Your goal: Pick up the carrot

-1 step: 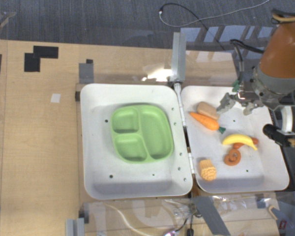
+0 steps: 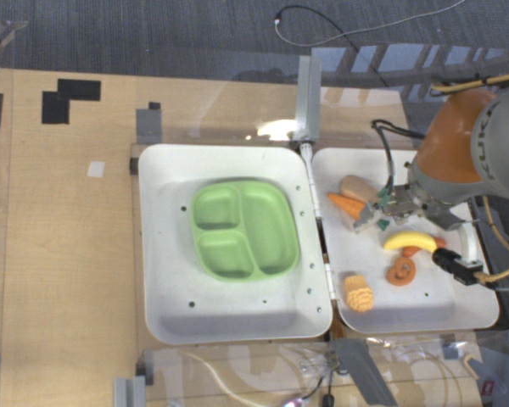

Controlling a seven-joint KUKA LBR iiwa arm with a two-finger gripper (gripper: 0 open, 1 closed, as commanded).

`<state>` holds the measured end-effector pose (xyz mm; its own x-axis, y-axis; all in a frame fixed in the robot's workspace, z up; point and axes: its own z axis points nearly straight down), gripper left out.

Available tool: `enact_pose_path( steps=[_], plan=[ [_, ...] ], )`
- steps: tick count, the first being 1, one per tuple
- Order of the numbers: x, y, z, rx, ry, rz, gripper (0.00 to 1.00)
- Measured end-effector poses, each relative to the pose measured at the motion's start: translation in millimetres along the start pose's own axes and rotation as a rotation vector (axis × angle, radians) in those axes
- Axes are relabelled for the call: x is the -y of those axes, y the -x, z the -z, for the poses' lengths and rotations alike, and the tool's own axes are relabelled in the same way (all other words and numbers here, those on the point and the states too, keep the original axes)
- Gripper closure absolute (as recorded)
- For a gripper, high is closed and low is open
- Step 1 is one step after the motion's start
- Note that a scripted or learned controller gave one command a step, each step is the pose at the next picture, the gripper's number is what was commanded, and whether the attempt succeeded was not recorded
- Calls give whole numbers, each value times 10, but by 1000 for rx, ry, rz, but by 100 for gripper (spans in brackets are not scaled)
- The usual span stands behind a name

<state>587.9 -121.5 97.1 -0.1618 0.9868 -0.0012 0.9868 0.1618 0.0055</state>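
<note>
The carrot [image 2: 347,203] lies beside the hand [image 2: 380,217], toward the bin's [image 2: 458,312] far-left corner. Whether the hand is open cannot be told.

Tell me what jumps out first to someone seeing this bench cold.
The bright green divided plate in the middle of the left bin grabs the eye first. Next is the grey arm with its orange band, reaching in from the right so the gripper sits low in the right bin, just beside the carrot. Scattered near it are a banana, a corn piece and a tan roll.
</note>
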Motion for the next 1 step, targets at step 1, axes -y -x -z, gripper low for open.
enact_pose_path(
  steps=[1],
  plan=[
    [-43, 165, -73, 1, 5, 42, 0]
  ],
)
